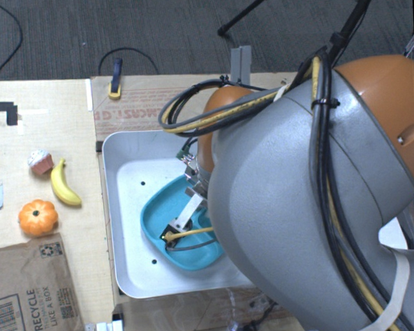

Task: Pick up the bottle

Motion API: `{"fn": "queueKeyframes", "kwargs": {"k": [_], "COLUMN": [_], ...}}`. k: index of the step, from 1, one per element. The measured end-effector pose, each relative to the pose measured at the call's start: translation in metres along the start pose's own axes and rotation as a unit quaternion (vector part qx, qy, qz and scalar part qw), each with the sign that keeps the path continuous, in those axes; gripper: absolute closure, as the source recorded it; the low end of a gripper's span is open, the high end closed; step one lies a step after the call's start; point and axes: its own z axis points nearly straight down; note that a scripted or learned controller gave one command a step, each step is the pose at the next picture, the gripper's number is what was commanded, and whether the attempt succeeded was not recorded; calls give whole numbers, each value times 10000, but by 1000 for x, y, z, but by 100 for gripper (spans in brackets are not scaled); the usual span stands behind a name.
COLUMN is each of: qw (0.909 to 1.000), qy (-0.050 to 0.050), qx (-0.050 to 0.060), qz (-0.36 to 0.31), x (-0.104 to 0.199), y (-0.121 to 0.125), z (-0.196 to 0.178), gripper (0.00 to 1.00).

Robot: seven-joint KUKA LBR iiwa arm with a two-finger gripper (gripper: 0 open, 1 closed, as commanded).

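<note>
The worktop (pixel 58 100) is a pale wood-grain surface. A white bin (pixel 127 221) sits on it right of centre, with the arm covering the bin's right part. Left of the bin lie a banana (pixel 64 184), an orange pumpkin (pixel 38 217) and a small cupcake (pixel 40 163), close together. A cardboard sheet (pixel 34 295) printed "RECYCLE" lies at the lower left corner. A black bracket (pixel 3 111) rests near the upper left edge.
</note>
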Motion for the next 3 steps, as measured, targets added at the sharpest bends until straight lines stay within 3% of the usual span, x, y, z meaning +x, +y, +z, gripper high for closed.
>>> {"fn": "queueKeyframes", "kwargs": {"k": [1,2,3], "qw": [9886,9883,9571], "qy": [-24,-44,-12], "qx": [-8,-10,-8], "qz": [1503,1524,2898], "x": [41,39,-15], "y": [-49,-47,-41], "z": [-99,-107,-22], "gripper": [100,100,100]}}
